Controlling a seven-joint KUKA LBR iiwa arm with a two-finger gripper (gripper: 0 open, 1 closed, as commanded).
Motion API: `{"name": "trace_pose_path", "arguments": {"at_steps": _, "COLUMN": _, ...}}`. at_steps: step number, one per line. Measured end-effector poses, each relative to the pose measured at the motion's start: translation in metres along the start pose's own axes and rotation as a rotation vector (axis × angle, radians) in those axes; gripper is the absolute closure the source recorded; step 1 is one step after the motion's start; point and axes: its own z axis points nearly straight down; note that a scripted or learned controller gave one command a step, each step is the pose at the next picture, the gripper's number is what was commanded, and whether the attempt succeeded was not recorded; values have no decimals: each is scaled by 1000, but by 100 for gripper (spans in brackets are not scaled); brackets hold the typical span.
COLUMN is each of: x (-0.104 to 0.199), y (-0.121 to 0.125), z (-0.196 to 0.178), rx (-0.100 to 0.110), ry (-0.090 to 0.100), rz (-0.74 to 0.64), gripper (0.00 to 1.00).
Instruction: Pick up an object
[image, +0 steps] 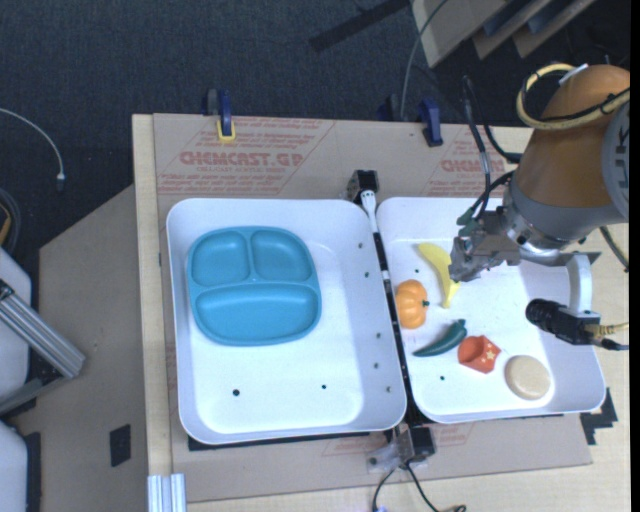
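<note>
Gripper (466, 262), finger state impossible to tell, hovers at three o'clock of the yellow plastic banana (436, 266); it looks light, stiff, slippery, so grasp mid-curve.

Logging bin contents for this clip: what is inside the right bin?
The right bin holds a yellow banana, orange pumpkin, green pepper, red pepper and beige disc. The gripper covers the banana's right side.

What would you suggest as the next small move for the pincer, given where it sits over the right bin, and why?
Probably a short, straight descent. The pincer sits directly over the yellow banana in the right bin, nearer to it than to the orange pumpkin or green pepper. Nothing is visibly held yet.
</note>
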Motion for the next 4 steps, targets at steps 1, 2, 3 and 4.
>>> {"name": "trace_pose_path", "arguments": {"at_steps": 1, "x": 47, "y": -19, "z": 9, "rx": 1, "ry": 0, "rz": 1, "gripper": 100}}
{"name": "trace_pose_path", "arguments": {"at_steps": 2, "x": 94, "y": -30, "z": -2, "rx": -1, "ry": 0, "rz": -1, "gripper": 100}}
{"name": "trace_pose_path", "arguments": {"at_steps": 3, "x": 151, "y": -33, "z": 0, "rx": -1, "ry": 0, "rz": -1, "gripper": 100}}
{"name": "trace_pose_path", "arguments": {"at_steps": 4, "x": 149, "y": -33, "z": -1, "rx": -1, "ry": -1, "rz": 1, "gripper": 0}}
